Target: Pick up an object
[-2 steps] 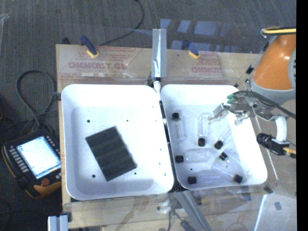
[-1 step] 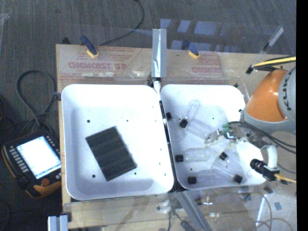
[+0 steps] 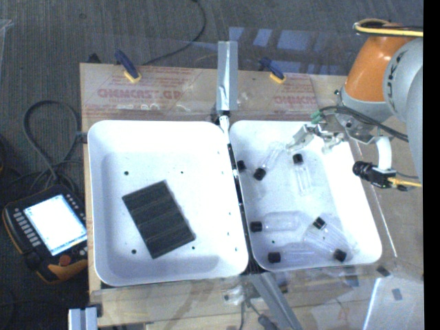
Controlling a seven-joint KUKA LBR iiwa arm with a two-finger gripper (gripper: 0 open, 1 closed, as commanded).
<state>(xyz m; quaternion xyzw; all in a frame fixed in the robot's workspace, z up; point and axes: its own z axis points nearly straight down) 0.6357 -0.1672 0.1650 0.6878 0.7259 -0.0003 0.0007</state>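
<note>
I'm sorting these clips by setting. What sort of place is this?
Probably a robotics lab or test bench. Two white bins sit side by side on a board held by clamps, a grey and orange robot arm reaches in, and a control tablet with cables lies on the floor.

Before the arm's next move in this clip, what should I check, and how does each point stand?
1. Gripper over the right bin: ok, near its far edge.
2. Anything between its fingers: cannot tell.
3. Pickable objects in the right bin: ok, several clear bottles with black caps lie there.
4. Bottles apart enough for a clean grasp: not ok near the front corner, where they crowd.
5. Black ridged pad lies flat in the left bin: ok.
</note>
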